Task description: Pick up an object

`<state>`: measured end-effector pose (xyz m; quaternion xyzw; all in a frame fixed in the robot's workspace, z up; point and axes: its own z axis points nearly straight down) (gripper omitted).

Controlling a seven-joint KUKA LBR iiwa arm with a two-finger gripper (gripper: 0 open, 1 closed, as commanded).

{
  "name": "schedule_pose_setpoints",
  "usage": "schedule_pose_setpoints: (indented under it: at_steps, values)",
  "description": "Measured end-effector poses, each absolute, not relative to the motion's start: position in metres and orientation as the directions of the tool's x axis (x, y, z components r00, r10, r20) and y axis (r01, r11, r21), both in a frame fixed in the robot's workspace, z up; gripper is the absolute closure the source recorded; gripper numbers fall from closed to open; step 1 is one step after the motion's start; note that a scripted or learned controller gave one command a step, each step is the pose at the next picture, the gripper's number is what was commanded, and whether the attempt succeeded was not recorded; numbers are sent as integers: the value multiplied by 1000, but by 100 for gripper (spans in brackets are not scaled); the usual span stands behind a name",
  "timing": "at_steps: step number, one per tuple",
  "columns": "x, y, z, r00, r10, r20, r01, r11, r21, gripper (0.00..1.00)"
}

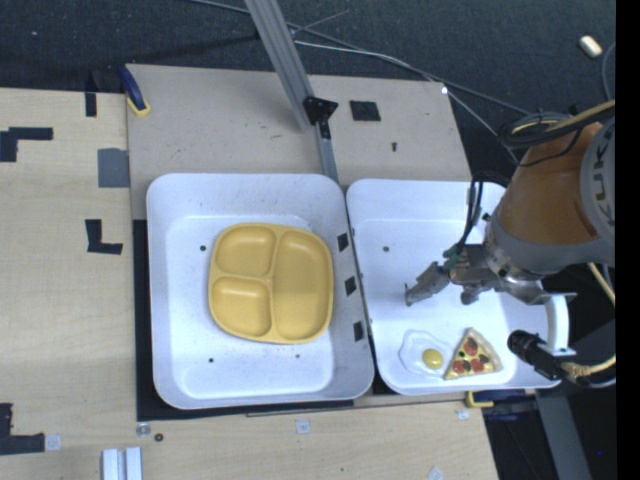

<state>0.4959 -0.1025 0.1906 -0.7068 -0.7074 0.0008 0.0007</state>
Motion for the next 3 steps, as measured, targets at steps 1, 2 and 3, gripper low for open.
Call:
schedule_pose_setpoints:
  at_steps: [1,2,3]
  values:
    - [497,-104,147,0,1000,1,1000,0,-7,0]
    - [497,-96,99,-1,1000,2,1000,1,-8,0]
    - [497,-96,86,1,1000,-1,1000,-1,0,0]
